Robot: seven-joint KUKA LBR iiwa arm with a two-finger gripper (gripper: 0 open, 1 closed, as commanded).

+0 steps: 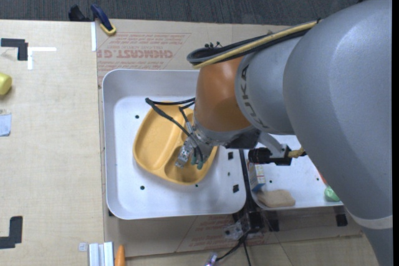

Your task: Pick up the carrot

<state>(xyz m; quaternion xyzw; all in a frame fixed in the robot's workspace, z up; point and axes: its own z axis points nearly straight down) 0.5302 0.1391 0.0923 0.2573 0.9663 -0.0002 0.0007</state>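
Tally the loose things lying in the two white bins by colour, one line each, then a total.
Yellow: 1, the bowl in the left bin
Tan: 1, the block in the right bin
Green: 1, the small piece beside the arm
Total: 3

Even, bright overhead light, soft shadows, slightly soft focus, mild glare on the arm (pixel 336 90).
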